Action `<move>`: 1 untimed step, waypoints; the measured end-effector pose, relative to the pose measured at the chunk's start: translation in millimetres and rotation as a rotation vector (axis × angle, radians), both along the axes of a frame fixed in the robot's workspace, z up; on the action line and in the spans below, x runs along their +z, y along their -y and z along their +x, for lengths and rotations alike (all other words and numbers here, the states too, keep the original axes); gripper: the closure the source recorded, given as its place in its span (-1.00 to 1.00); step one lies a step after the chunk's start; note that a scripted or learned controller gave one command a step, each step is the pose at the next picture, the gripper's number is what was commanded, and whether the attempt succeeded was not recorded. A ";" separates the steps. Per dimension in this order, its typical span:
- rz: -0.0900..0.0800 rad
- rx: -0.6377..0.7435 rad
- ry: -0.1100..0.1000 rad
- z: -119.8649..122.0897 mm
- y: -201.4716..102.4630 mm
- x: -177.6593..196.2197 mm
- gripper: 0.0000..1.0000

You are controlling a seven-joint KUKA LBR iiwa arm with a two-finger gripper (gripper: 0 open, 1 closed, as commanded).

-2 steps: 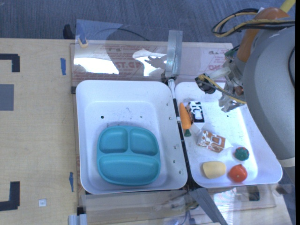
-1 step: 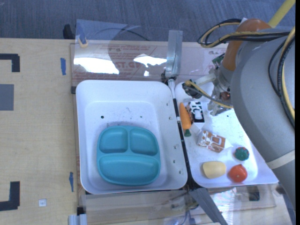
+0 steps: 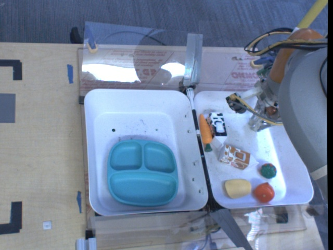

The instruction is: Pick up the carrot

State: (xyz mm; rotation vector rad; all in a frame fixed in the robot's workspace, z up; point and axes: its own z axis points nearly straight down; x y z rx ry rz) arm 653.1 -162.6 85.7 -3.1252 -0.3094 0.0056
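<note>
The carrot [image 3: 206, 131] is orange with a green end and lies along the left wall of the right bin [image 3: 291, 160], pointing front to back. My gripper [image 3: 258, 122] hangs over the back right part of that bin, well to the right of the carrot and apart from it. Nothing shows in its grasp.
A black-and-white block [image 3: 218, 124] lies right beside the carrot. In front of it are a brown waffle piece [image 3: 234, 157], a yellow item [image 3: 237, 188], a red tomato [image 3: 264, 192] and a green ball [image 3: 268, 171]. The left bin [image 3: 99, 108] holds a blue divided plate [image 3: 142, 172].
</note>
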 end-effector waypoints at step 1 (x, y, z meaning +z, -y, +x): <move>0.001 0.146 0.014 -0.8 -83.4 115.4 1.00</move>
